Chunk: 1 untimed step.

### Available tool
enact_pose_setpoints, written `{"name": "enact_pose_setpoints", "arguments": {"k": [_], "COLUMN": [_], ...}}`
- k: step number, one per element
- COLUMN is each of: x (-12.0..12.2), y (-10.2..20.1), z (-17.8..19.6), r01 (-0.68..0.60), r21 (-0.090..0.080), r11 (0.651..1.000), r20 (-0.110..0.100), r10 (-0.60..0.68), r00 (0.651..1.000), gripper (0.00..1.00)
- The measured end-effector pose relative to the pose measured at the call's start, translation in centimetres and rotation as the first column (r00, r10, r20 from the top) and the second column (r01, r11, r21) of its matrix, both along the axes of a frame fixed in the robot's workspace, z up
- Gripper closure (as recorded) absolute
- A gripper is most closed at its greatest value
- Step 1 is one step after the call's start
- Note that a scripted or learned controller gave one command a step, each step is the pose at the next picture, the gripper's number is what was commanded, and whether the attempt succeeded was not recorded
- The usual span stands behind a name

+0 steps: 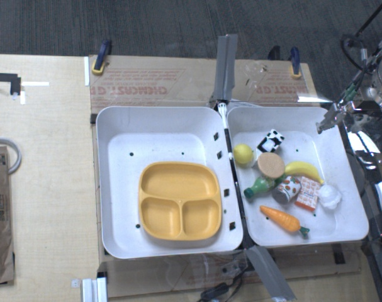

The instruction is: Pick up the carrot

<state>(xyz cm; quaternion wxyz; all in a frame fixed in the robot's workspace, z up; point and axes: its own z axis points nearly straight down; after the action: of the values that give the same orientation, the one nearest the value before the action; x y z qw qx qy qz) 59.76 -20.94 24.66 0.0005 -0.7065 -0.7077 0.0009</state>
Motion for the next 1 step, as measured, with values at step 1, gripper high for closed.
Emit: {"name": "enact_pose_setpoints", "arguments": {"k": [1], "x": [-3.73], "y": [5.36], "z": [-8.85], "r01": [-0.419], "r21": [0.001], "r11": [0.908], "r20": [0.001], "r10": [0.419], "r00": [0.908], "gripper": [0.0]}}
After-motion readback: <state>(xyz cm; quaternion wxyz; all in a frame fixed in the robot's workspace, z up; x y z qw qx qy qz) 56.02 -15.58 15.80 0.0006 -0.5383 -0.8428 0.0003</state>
